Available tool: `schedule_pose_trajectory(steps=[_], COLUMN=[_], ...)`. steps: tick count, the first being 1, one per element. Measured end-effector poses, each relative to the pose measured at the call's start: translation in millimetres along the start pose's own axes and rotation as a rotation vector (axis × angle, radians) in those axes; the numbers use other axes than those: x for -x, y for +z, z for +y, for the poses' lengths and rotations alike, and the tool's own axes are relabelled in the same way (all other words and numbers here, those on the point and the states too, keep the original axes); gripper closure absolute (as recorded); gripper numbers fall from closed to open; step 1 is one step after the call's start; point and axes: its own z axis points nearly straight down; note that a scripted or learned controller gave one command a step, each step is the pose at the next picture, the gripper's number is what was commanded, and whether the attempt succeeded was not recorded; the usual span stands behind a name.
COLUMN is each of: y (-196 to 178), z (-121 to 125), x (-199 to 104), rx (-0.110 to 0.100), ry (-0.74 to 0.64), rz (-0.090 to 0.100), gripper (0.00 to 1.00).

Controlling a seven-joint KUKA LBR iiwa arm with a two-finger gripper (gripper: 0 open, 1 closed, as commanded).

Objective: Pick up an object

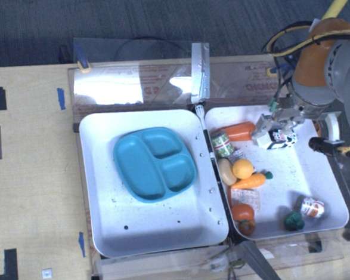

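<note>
Pale wooden bench under dark carpet, bearing two shallow white bins side by side. Left bin: one blue divided plate, lying flat near its middle. Right bin: toy foods clustered along its left wall, namely a small green-labelled can, an orange-red sausage-shaped piece just behind it, a pale potato-like piece, a yellow-orange round fruit, a carrot with a green tip, and a red tomato or pepper, partly cut by the bin's rim. Near the front right corner: a dark green piece, too small to identify, touching a tipped red-and-white can. Gripper: over the bin's rear, its end a blur of white and black; opening and contents cannot be told. The sausage piece lies just to its left; other items are well apart.
</note>
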Motion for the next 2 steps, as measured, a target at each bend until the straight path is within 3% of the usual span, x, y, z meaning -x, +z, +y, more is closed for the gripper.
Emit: schedule_pose_trajectory(steps=[1,2], y=[-34.2,-43.8], z=[-18.2,-17.4], x=[-29.5,-29.5], rx=[0.032,0.035], ry=[-0.351,-0.352], rz=[-0.014,-0.016], gripper=[0.0,1.0])
